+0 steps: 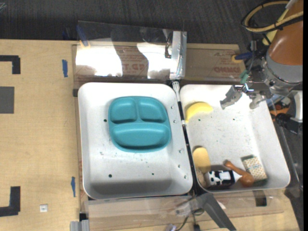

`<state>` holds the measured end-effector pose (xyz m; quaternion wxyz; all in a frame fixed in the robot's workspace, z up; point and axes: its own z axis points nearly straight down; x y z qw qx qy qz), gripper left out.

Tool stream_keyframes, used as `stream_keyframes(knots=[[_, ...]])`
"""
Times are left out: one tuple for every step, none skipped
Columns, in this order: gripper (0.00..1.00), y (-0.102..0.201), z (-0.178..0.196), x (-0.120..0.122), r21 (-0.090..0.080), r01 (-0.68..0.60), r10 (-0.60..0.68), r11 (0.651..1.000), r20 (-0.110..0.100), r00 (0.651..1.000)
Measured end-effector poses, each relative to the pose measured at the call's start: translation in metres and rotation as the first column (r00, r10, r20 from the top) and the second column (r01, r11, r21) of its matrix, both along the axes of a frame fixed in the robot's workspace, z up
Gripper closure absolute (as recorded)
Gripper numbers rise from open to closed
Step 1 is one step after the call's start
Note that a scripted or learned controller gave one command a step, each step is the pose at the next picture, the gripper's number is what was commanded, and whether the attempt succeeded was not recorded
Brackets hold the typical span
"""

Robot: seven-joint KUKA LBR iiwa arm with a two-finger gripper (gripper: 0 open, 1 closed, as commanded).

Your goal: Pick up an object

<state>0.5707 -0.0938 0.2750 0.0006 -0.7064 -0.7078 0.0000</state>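
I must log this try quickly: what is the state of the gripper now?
Gripper: open, holding nothing, above the far right part of the right bin.

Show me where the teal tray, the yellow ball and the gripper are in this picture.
teal tray (139,124): camera view, on the ridge between its compartments.
yellow ball (198,110): camera view, on its top surface.
gripper (241,98): camera view, midway between its two fingertips, above the right bin.
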Motion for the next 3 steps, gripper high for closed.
stream_keyframes(knots=[[0.00,-0.018,0.015,0.026,-0.001,0.198,-0.198,0.980,0.003,0.980],[0.00,0.041,-0.093,0.018,0.000,0.090,-0.090,0.996,-0.004,0.996],[0.00,0.003,-0.034,0.050,-0.003,-0.220,0.220,0.975,0.005,0.975]])
